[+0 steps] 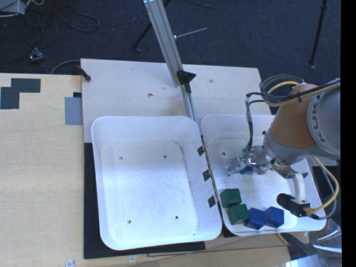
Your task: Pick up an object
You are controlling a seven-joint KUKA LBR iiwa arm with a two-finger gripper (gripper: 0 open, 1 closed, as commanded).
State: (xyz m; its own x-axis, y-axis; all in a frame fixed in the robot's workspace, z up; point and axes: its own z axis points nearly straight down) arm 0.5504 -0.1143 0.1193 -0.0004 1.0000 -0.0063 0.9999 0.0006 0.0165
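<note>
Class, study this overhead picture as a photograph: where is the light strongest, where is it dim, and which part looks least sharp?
In the camera view, the left bin is brightest, its floor nearly washed out; the carpet at the top is dim; the green blocks and blue blocks in the right bin read clearly, while the gripper is small and soft, its detail hard to resolve.

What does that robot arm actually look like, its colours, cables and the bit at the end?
The arm is thick and rounded, grey with a broad orange band above the wrist. Dark lettering runs along the grey shell. Black and yellowish cables loop over its top and hang down its side to a black plug-like fitting. The gripper at the end is small, metallic silver with dark parts, far slimmer than the arm.
</note>
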